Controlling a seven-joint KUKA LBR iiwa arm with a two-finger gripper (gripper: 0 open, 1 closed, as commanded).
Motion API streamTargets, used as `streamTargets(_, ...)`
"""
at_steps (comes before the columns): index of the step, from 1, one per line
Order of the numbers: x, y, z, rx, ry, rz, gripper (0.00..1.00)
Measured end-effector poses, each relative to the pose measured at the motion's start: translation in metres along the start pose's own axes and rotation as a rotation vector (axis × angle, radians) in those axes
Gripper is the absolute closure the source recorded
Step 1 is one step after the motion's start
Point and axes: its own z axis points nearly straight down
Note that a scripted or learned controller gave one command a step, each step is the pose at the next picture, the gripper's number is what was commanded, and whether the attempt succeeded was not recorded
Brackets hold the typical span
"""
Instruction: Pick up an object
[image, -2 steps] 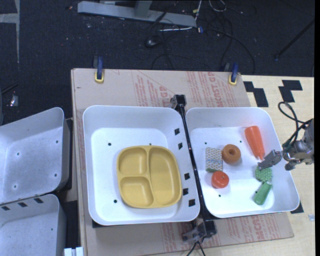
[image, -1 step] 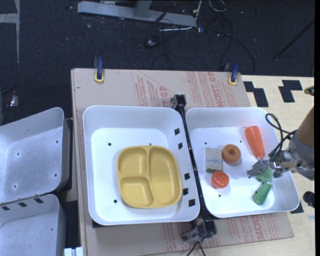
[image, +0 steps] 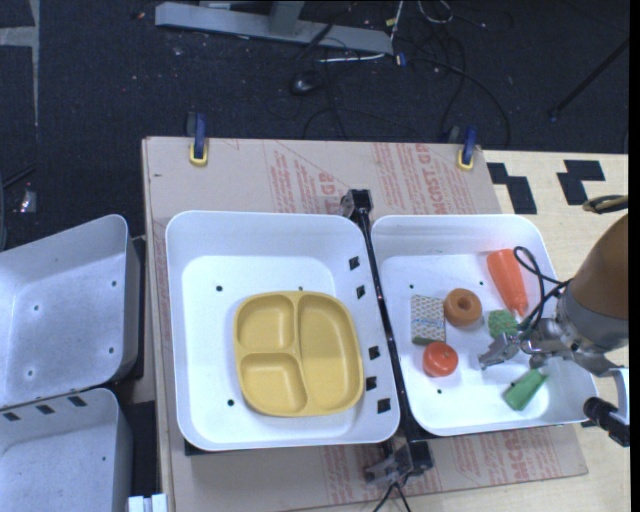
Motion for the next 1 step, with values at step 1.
streamTargets(1, 0.0001, 0.0004, -0.0118, -0.002, -0.001, 0.000, 1.00)
